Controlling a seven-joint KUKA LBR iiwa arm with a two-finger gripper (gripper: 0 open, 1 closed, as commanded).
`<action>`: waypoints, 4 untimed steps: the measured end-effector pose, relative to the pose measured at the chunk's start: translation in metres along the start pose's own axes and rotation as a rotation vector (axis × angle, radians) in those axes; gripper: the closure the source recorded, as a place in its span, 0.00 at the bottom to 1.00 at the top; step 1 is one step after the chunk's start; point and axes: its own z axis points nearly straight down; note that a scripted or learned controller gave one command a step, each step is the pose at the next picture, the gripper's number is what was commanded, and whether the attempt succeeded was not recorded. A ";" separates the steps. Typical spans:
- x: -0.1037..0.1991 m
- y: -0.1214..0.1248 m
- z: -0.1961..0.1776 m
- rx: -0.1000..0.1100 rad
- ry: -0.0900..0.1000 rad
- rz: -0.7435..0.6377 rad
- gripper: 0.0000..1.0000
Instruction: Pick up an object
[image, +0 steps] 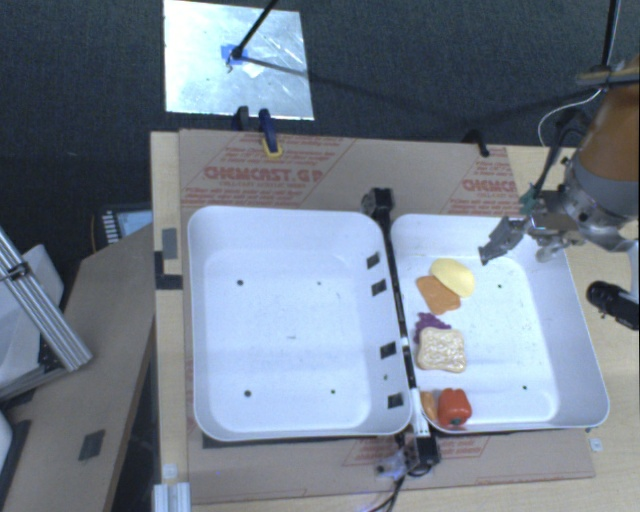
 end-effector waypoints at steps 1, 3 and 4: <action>0.000 0.001 -0.011 -0.003 0.000 -0.002 1.00; 0.094 -0.082 0.021 0.001 0.002 -0.007 1.00; 0.073 -0.082 0.015 -0.001 0.000 0.002 1.00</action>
